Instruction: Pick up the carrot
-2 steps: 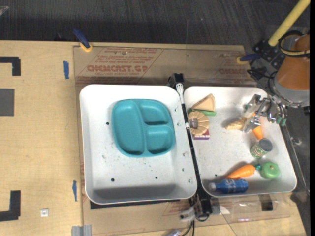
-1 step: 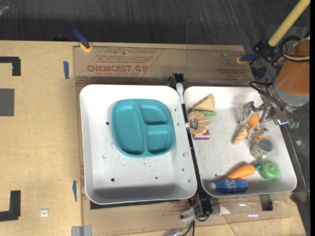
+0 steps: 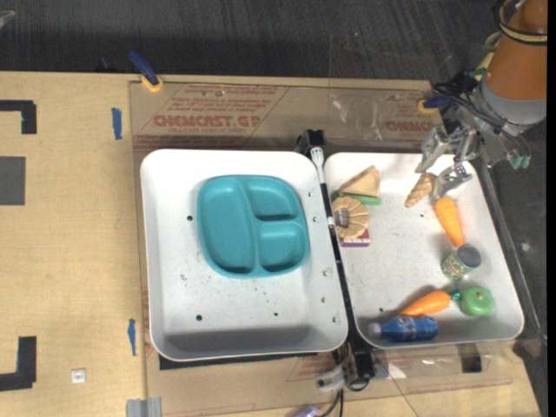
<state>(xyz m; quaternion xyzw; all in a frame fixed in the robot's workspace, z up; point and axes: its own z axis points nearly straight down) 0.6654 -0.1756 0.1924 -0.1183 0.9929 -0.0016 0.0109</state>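
The tool [image 3: 446, 159] hovers open just above the carrot [image 3: 449, 220] in the right bin [image 3: 508, 259].

I see the long orange carrot [image 3: 449, 220] near the right wall of the right white bin [image 3: 395, 272], open from the left. A beige bread-like piece [image 3: 420, 189] lies close above it, a small round can with grey lid [image 3: 461, 260] just below. The metal two-finger gripper [image 3: 450, 165] hangs over this corner.
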